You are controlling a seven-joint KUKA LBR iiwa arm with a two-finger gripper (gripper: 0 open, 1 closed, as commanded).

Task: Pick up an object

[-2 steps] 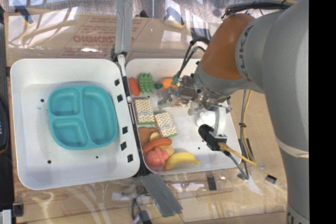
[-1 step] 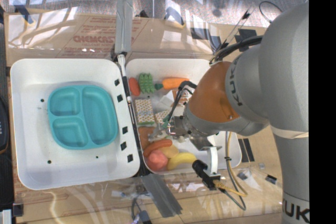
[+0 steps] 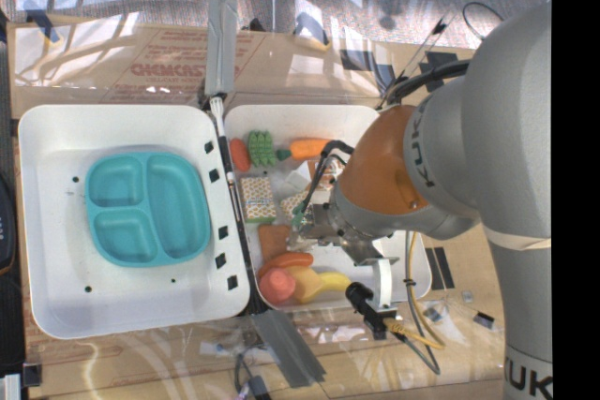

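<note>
Because the toys lie packed close in the right bin (image 3: 394, 122), with the carrot (image 3: 307, 147) touching the green toy (image 3: 262, 148) and the banana (image 3: 323, 284) by the red toy (image 3: 278, 286), the gripper (image 3: 314, 218) could bump neighbours and grab nothing.

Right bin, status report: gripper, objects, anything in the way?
Gripper low over right bin, fingers unclear. Toy carrot, banana lying loose. Arm covers bin's right half.

White letters reading "KUK" run down the grey arm (image 3: 487, 155) just beside its orange band, and "KUK" shows again on the arm's lower grey part. The cardboard sheet (image 3: 169, 61) behind the bins carries red print, too blurred to read.
</note>
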